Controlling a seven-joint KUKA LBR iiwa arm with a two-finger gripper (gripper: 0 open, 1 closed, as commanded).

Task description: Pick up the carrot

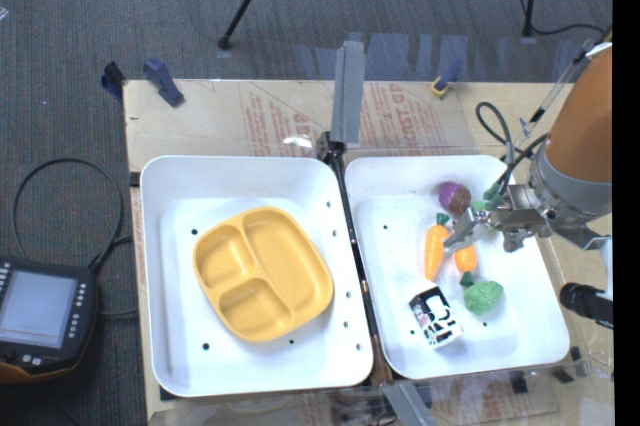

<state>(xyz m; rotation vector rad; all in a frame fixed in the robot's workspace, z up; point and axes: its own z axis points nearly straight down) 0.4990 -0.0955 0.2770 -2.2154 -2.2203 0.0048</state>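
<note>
Gripper [470, 232] hangs just right of carrot [434, 251] in right bin [400, 354], lined up to grab; its opening can't be told, carrot lies free.

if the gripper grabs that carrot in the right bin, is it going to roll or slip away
Probably somewhat. The carrot looks like smooth, rounded toy plastic, so it may roll sideways if nudged. Its taper could let it slide out of the gripper. It seems stiff and light, and crowding from the orange piece leaves little room.
</note>
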